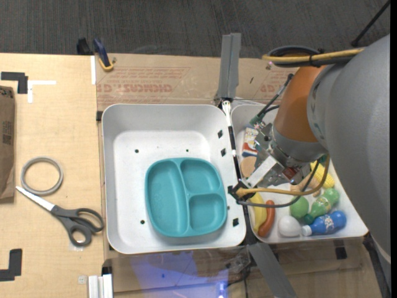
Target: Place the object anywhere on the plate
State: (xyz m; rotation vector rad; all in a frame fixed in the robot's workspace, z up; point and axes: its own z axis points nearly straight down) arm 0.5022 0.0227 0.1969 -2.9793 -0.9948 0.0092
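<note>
We look down on two shallow white bins side by side on a pale wooden desk [56, 135]. In the left white bin [118, 135] a teal plastic plate with three compartments [186, 196] lies flat toward the near right corner. The grey arm with its orange band [298, 107] reaches down into the right white bin [353, 228], and its hand [268, 174] sits low over a heap of toy food; whether it is clenched or released we cannot tell. Just below the hand lies a red, sausage-shaped toy [267, 219], its long axis running from near edge to far, tilted slightly right at the top, with a yellow banana-like piece [257, 197] touching its upper end. Beside them rest a white egg [288, 226], green pieces [301, 207] and a small blue bottle [325, 223]. Grey-handled scissors [65, 216] and a roll of tape [42, 174] lie on the desk, well left of the bins.
</note>
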